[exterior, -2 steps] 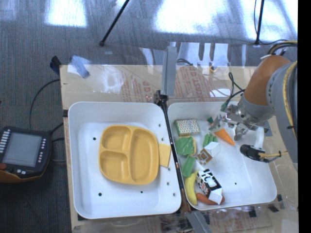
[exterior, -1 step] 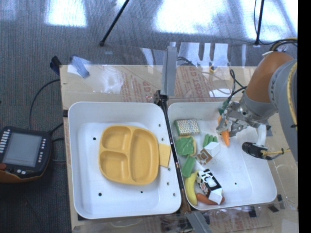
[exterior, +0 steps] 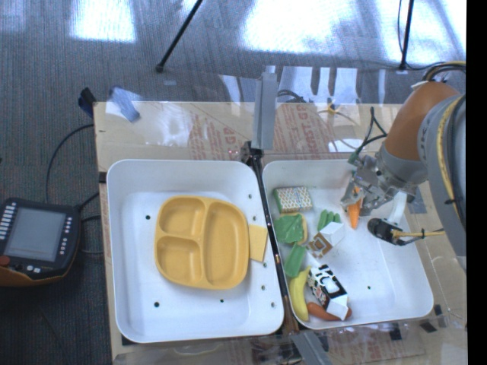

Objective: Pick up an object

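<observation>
Orange carrot [exterior: 354, 214] pinched in end effector [exterior: 355, 204] | over right bin [exterior: 415, 280] | advice: lift straight and slowly, clear of green toys [exterior: 290, 229]

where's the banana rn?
In the camera view, the banana lies in the right bin, near its front-left corner, along the left wall, just left of the black-and-white carton and below the green pieces.

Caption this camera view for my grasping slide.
KUKA gripper poised over an orange carrot in the right bin, toy food cluttered nearby; yellow divided tray in left bin.
</observation>
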Robot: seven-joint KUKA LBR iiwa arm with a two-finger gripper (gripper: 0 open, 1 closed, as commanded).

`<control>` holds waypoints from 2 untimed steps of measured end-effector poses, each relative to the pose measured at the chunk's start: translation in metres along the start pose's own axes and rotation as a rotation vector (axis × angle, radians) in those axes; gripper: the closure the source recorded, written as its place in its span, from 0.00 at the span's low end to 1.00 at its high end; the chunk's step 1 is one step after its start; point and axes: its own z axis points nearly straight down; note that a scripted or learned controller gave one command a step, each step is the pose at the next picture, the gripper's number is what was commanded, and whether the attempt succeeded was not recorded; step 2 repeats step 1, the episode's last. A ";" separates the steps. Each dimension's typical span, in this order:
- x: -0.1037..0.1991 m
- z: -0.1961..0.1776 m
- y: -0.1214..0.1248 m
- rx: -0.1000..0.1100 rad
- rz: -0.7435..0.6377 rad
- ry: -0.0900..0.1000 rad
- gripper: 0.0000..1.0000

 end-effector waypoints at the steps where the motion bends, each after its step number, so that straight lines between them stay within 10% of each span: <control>1: 0.037 -0.101 -0.010 -0.010 -0.097 0.004 1.00; 2: 0.037 -0.101 -0.010 -0.010 -0.097 0.004 1.00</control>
